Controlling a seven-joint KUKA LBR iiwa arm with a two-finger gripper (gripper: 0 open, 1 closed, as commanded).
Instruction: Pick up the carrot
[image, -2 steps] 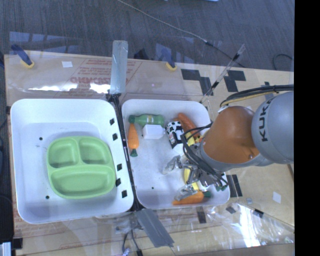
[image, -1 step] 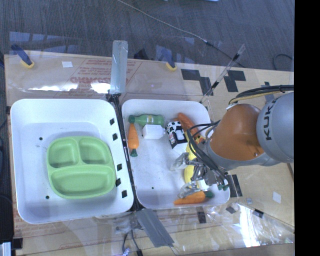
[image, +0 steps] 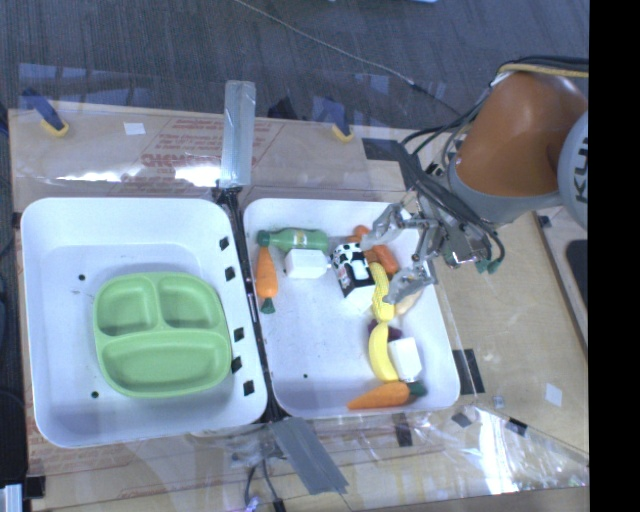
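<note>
Pincer (image: 400, 255) spread open, gripping nothing, over right bin's (image: 300, 390) right side. Carrot (image: 266, 277) lies by that bin's left wall (well apart from pincer, leftward); another carrot (image: 380, 396) near front edge.

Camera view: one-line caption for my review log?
End effector poised over right bin clutter; carrot lies by its left wall, green tray in left bin.

Right bin (image: 300, 395): open floor is sitting in its middle and lower left. A carrot (image: 266, 277) is lying against the left wall, another carrot (image: 381, 396) at the bottom wall beside the banana (image: 380, 340). The gripper (image: 400, 255) is crowding the right-side clutter.
</note>
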